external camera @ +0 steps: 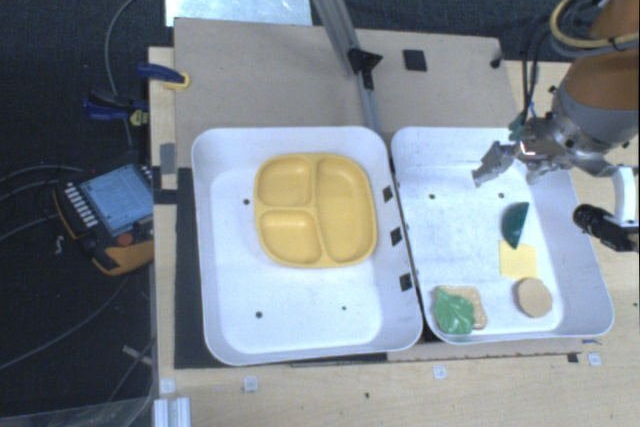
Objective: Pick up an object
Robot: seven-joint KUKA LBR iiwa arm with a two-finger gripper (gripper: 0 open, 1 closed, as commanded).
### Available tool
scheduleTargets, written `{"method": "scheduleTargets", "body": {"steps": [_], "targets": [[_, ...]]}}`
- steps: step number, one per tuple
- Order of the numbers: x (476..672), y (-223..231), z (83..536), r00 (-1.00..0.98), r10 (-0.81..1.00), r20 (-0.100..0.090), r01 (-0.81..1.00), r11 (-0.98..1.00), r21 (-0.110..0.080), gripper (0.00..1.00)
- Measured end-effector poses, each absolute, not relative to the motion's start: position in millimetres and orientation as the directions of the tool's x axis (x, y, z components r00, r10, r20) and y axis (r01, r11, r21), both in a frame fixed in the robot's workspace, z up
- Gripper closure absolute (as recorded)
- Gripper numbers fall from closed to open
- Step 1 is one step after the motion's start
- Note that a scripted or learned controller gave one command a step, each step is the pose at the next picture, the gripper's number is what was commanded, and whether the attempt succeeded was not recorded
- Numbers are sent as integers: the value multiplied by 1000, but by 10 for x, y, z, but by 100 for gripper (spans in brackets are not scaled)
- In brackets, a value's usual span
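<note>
My gripper (pixel 515 165) hangs over the far part of the right bin (pixel 440 215), open, with nothing between its fingers (pixel 489 165). Just below it in that bin lies a dark green teardrop-shaped piece (pixel 515 223), apart from the fingers. A flat yellow square (pixel 518 260) sits in front of the green piece. A round tan biscuit (pixel 533 297) rests near the bin's front right corner. A tan slice topped with green leaf (pixel 458 310) lies at the bin's front left.
The left bin (pixel 230 295) holds a yellow divided plate (pixel 316 210). A grey pole (pixel 330 0) slants across the back of the bench. Clamps and a blue device (pixel 110 200) lie off the bench at left.
</note>
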State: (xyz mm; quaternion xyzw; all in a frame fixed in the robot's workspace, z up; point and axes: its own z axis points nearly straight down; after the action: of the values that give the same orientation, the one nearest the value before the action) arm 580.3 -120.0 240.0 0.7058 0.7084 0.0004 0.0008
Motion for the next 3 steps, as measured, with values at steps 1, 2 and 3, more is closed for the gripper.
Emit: {"method": "scheduleTargets", "body": {"steps": [1, 2, 3], "targets": [[5902, -1212, 1916, -2, 1000, 0, 1000, 2, -1, 0], [5938, -1195, 1295, 0, 1000, 0, 1000, 0, -3, 0], [5959, -1194, 857, 0, 1000, -1, 1000, 0, 6, 0]]}}
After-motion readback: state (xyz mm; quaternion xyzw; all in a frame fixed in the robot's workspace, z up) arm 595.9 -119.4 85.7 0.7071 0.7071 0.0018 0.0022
